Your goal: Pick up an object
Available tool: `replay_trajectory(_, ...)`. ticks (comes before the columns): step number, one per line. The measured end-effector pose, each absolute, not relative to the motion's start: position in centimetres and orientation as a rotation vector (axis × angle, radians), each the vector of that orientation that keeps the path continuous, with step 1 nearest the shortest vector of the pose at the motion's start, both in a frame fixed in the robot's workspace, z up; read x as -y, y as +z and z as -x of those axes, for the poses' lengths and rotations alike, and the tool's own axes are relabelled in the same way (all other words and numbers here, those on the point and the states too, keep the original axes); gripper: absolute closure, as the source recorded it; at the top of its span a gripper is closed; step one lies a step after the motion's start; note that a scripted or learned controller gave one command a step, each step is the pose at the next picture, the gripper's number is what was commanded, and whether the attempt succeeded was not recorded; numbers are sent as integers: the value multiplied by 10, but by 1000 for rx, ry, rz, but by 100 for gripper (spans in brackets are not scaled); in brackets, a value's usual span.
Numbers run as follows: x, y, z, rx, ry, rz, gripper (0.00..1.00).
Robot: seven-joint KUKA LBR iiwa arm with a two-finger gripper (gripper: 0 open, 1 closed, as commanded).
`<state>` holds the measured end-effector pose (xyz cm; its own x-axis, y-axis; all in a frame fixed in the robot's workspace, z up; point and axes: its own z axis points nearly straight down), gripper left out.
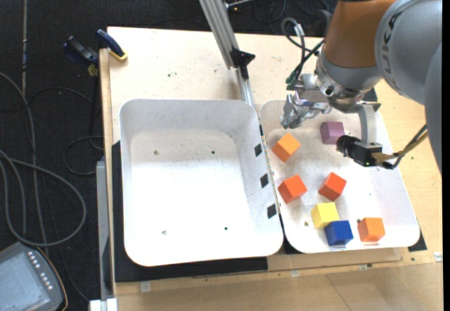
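My gripper (295, 118) hangs over the back of the right bin (397, 193), its metal fingers pointing down near the bin's far left corner. Nothing shows between them. Just below and left of the fingertips sits an orange cube (286, 147). A purple cube (332, 132) lies to the right of the gripper. Further forward are a red-orange cube (292, 188), another red-orange cube (333, 186), a yellow cube (324, 214), a blue cube (339, 232) and an orange cube (371, 229).
The left bin (190, 176) sits beside the right one. A slanted metal rail (214, 10) crosses the bench's back and ends at a black bracket (242, 60). A black cable fitting (358, 150) hangs from the arm over the right bin.
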<state>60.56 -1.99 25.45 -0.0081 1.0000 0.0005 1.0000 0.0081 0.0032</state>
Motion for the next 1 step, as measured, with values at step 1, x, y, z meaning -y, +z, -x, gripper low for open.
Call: replay_trajectory(1,-21,251,-621,-2228,3,-2212,100)
